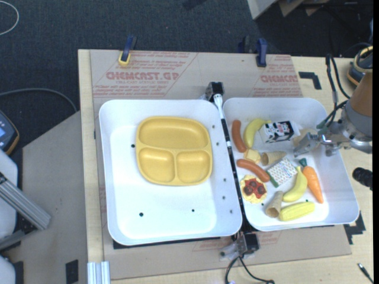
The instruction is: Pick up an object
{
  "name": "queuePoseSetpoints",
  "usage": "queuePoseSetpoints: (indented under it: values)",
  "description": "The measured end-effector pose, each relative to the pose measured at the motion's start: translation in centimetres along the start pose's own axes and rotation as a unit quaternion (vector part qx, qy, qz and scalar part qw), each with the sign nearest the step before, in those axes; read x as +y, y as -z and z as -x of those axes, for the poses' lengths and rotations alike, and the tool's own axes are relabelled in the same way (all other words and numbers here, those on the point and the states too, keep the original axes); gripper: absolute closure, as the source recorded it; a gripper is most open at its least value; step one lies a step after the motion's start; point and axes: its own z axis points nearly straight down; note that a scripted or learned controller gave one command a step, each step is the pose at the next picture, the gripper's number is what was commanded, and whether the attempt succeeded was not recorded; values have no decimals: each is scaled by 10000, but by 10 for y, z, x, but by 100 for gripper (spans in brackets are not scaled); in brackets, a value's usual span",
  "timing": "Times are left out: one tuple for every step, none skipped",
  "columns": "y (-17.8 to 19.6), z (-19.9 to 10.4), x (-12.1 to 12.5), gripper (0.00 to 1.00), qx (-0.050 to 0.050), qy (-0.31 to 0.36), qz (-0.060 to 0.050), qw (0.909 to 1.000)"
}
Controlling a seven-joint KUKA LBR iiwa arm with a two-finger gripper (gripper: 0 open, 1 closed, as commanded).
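I'm at the approach step of the pick: my arm (360,114) comes in from the right and its hand (312,142) hangs over the right bin (340,209), low above the toys, with nothing between its fingers; they look spread a little, though I can't tell how far. The surface (177,73) is a pale board with red lettering, clamped at its far edge by a yellow clamp (125,55) and a blue clamp (260,52), and it sits on dark carpet (89,16) with cables trailing near the bottom of the view. The left bin (118,218) holds a yellow divided tray (174,149) and little else. The right bin carries the pickable things: a black-and-white carton (278,131) just left of the hand, a checked packet (282,170) nearer me, a banana (296,186), a corn cob (296,210) at the near side, a carrot (312,183) right of the banana, two sausages (237,135), and a small pizza slice (254,188). I judge the closest candidates to be the carton or the packet; the next move calls for settling the hand squarely over one item, dropping straight down, and closing without nudging its neighbours, which lie crowded and touching.
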Motion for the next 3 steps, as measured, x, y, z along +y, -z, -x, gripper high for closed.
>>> queuePoseSetpoints:
  values:
    - [-48,-2,3,0,21,5,31,10000]
    - [-35,-1,4,100,-14,7,77,10000]
    - [11,7,2,100,-27,-6,51,10000]
